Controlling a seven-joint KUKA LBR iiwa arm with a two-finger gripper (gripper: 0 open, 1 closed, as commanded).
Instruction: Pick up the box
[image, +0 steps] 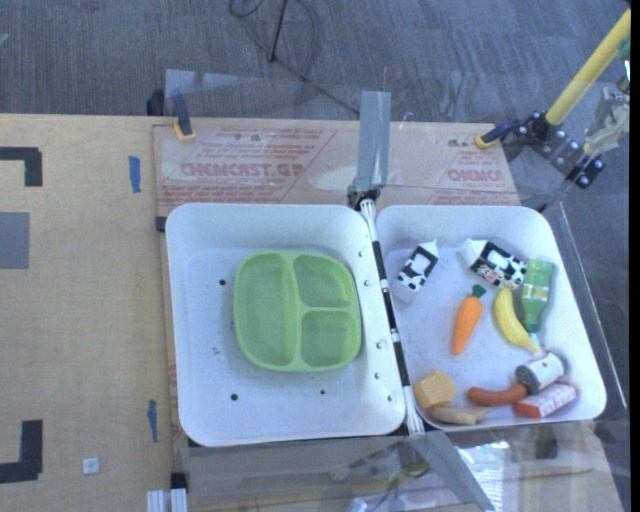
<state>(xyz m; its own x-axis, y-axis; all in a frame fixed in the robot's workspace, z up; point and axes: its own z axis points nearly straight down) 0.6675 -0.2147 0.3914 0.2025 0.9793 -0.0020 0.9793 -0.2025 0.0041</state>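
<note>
Red-and-white box (549, 401) lies flat in the near right corner of the right bin (585, 330), just beside a sausage (492, 395) | nothing grips it | gripper state: cannot tell | pick not begun: approach, grasp and lift all remain

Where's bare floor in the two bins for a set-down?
Left bin: bare strip all around the green plate, widest at its left and near edges. Right bin: open patch mid-floor between the carrot and the bins' shared wall, below the cow carton. It is crowded along the right wall and near edge, around the banana and sausage.
</note>
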